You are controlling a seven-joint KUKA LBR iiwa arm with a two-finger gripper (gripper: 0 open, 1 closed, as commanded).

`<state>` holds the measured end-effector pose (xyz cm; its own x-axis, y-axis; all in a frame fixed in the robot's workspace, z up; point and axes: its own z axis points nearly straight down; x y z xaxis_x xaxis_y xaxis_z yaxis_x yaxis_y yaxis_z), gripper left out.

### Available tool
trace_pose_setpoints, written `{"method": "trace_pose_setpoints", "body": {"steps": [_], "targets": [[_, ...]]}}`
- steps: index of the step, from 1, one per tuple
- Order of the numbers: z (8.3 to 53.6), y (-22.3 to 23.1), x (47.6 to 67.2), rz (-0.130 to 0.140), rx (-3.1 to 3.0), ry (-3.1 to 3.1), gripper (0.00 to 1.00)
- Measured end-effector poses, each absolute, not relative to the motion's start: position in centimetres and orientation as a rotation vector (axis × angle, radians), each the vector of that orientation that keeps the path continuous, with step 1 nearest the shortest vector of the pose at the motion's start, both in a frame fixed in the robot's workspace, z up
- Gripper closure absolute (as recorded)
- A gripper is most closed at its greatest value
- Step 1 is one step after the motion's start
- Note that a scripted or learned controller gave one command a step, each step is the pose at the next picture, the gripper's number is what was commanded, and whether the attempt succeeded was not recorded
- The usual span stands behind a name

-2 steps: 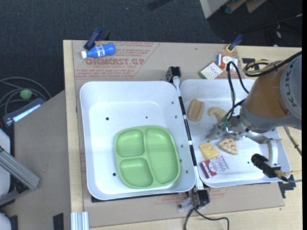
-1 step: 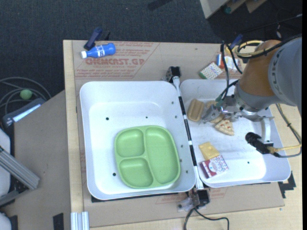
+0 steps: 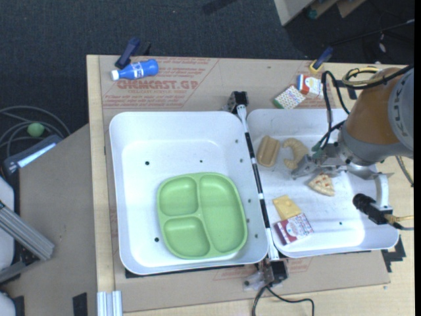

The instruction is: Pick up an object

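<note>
White right bin (image 3: 342, 232); fingers (image 3: 314, 166) low between croissant (image 3: 294, 151) and pizza slice (image 3: 322, 185); spread unclear.

the scene is evenly and fairly brightly lit from above, with no hard spot of light. the two white bins (image 3: 131, 176) come out near blown, their walls flat and pale with little tone, while the dark floor (image 3: 99, 12) at the top stays dim and grainy. shadows are soft and short: a faint grey edge shows under the green divided plate (image 3: 200, 214) and along the inner bin walls. the picture is low in detail throughout, slightly soft, and small print on the cardboard bench top (image 3: 191, 78) blurs.
</note>
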<state>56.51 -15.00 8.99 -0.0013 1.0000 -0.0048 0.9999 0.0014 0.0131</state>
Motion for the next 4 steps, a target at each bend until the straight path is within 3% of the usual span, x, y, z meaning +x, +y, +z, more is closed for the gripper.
{"method": "trace_pose_setpoints", "body": {"steps": [1,2,3,4], "targets": [[9.0,-15.7,52.7,0.011,2.209,2.211,0.0],[9.5,-12.0,60.3,0.006,2.215,2.221,0.0],[8.9,-12.5,52.8,0.009,2.212,2.211,0.0],[9.0,-12.3,61.6,0.011,2.209,2.213,0.0]]}}
